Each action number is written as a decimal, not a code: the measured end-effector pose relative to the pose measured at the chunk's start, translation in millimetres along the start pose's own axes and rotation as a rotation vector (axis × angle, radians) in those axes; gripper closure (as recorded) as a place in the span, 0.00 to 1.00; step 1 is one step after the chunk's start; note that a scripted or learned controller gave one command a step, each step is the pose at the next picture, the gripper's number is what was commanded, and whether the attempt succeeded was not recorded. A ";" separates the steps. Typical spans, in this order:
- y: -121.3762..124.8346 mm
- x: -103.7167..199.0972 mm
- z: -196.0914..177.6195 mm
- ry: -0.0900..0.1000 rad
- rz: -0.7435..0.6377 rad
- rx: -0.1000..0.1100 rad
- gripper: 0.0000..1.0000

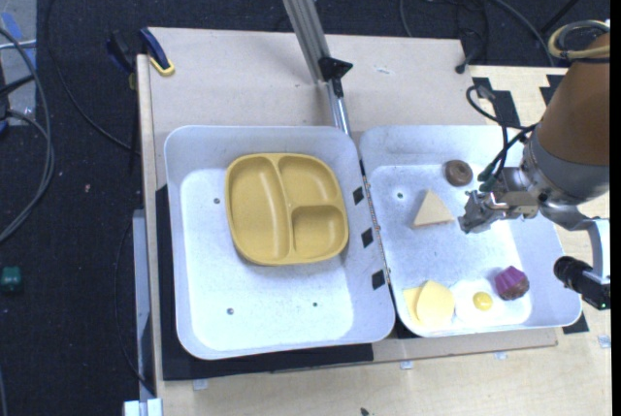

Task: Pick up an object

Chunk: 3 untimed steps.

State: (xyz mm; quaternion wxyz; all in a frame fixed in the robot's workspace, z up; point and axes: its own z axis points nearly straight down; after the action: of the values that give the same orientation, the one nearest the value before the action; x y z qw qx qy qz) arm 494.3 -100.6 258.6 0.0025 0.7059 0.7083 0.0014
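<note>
In the right bin [393, 147] lie a tan wedge [433, 209], a small brown round piece [458, 174], a purple lump [511, 284], a pale yellow piece [433, 304] and a white piece with a yellow centre [479, 300]. My gripper [475, 215] hangs low over this bin, just right of the tan wedge and below the brown piece. From this angle its dark tip is too small to read. Nothing is visibly held.
The left bin [194, 307] holds a yellow divided plate [286, 208]. A metal pole [301, 7] slants down to the seam between the bins. Cables trail across the dark floor beyond the bench. The arm's bulk [577, 133] covers the right bin's far right edge.
</note>
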 end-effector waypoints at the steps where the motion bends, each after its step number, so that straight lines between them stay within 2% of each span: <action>1: 21.5 54.3 12.8 0.002 -0.004 0.004 1.00; 3: 61.2 151.2 28.0 0.002 -0.005 0.004 1.00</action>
State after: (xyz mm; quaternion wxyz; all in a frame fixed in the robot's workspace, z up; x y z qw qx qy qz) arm 555.2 50.8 230.7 0.0003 0.7043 0.7099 0.0006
